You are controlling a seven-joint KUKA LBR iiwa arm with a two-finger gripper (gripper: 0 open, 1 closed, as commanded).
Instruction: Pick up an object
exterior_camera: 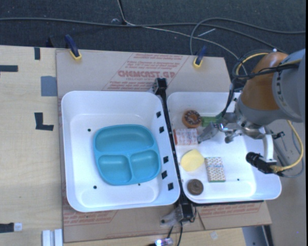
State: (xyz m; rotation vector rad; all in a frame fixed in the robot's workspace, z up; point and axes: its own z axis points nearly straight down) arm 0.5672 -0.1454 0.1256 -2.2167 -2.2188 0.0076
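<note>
Camera view: gripper [209,132] fingers indistinct.

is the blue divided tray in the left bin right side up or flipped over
Right side up. The blue tray lies flat in the left bin with its three hollow compartments facing the camera.

Arm [290,88]: grey rounded casing with an orange band [262,83] above the wrist. Hand [211,131]: dull metal, dark grey, small and angular. Just behind the hand, a silver metal wrist block [241,129]. Yellow and black cables [292,160] loop beside the wrist, ending at a black connector [256,160].
</note>
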